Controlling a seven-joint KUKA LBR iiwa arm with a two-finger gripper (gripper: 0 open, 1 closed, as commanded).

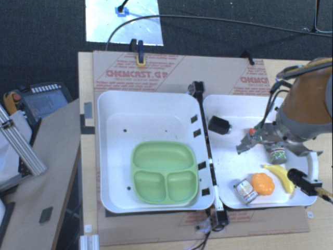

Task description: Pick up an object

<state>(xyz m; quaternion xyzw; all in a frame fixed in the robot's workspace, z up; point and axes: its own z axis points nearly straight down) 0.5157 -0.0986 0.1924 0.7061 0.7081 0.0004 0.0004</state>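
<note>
Robotics lab: teach pendant beside bench, loose cables, aluminium rail

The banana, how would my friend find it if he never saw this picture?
Look in the right-hand white bin, down at its near right corner. The banana lies there beside a round orange fruit and a small can. It is the only long, curved yellow thing.

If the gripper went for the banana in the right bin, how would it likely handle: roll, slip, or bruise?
The banana is curved and lies flat, so it would probably pivot rather than roll when pushed. Its smooth skin looks apt to slip from a narrow pinch. It lies close to the orange fruit, so a nudge may move both.
</note>
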